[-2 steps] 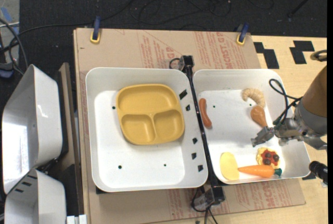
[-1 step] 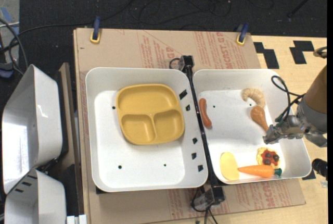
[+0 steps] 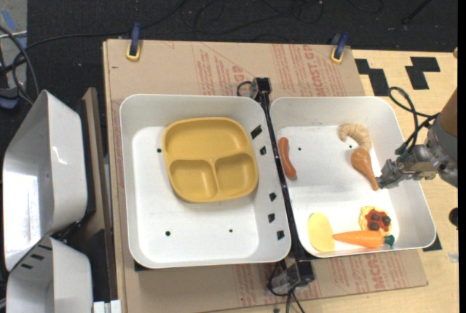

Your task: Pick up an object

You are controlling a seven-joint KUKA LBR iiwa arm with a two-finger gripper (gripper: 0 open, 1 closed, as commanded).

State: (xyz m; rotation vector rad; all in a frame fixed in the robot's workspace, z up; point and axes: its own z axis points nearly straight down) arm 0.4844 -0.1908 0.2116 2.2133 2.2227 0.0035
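Note:
The right white bin (image 3: pixel 331 115) holds several toy foods: a reddish sausage (image 3: pixel 287 158) by its left wall, a pale croissant (image 3: pixel 354 133), a brown drumstick (image 3: pixel 363 164), a yellow slice (image 3: pixel 319 231), an orange carrot (image 3: pixel 359 238) and a small tart with berries (image 3: pixel 376 218). My gripper (image 3: pixel 387 175) sits low at the bin's right side, its tip just right of the drumstick's thin end. The arm comes in from the right edge.
The left white bin (image 3: pixel 145 217) carries a yellow three-compartment plate (image 3: pixel 210 158). Both bins rest on a cardboard-covered bench (image 3: pixel 218 60) with two clamps at its back edge. More white bins (image 3: pixel 44 166) stand off to the left.

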